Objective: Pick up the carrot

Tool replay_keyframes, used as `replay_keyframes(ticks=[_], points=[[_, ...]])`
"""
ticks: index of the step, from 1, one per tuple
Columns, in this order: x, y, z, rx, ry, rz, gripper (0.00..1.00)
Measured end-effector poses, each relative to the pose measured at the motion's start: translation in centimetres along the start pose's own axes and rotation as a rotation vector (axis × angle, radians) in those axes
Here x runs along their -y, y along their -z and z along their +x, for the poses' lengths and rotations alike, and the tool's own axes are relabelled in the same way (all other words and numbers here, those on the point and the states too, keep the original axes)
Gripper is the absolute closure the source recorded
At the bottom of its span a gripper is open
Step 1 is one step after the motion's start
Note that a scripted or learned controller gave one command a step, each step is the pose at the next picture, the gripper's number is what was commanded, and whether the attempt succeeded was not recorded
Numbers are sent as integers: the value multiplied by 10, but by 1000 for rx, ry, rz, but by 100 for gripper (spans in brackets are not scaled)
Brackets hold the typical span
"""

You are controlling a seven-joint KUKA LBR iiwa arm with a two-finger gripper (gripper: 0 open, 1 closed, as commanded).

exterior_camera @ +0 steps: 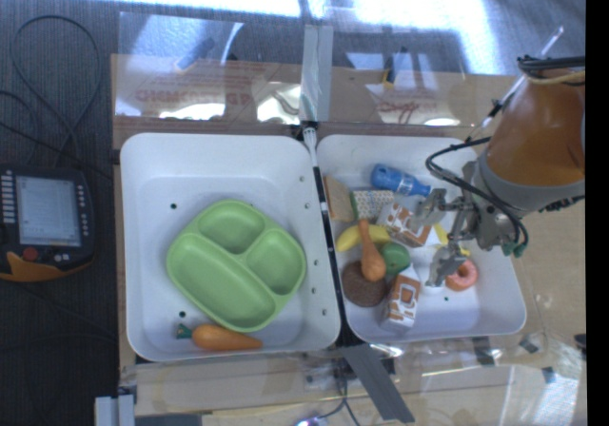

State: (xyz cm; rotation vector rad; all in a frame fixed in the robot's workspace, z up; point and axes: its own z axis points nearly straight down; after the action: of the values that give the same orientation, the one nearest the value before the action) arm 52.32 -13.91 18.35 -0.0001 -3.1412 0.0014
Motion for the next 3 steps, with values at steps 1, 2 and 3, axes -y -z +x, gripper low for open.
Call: replay_keyframes(ticks=[1,2,3], points=[[-35,-74,8,5,-154,-1,0],[-41,-90,31,26,-172,4,0],[15,-92,31,21,487,7,0]])
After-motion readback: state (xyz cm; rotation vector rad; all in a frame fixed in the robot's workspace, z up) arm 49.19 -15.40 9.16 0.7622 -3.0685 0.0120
